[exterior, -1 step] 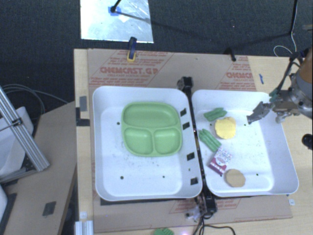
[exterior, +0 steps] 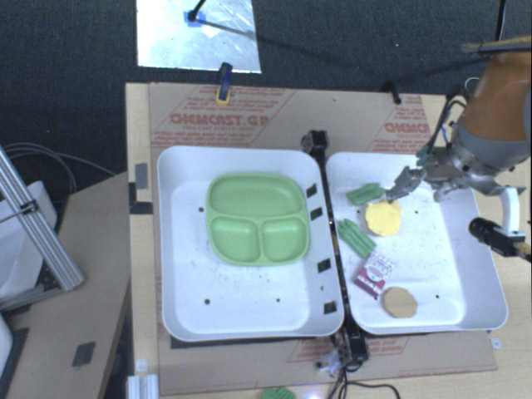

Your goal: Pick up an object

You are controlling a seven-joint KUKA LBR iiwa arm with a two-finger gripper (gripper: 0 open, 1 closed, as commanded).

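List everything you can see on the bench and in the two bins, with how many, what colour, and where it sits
divided plate: 1, light green, in the left bin
left bin: 1, white, left half of the bench
right bin: 1, white, right half of the bench
yellow round piece: 1, yellow, upper middle of the right bin, just below the gripper tip
green bean-like pieces: 2, green, one at the right bin's upper left, one along its left side
small packet: 1, pink and white, lower left of the right bin
tan round piece: 1, tan, near the right bin's front edge
gripper: 1, grey, over the right bin's upper part
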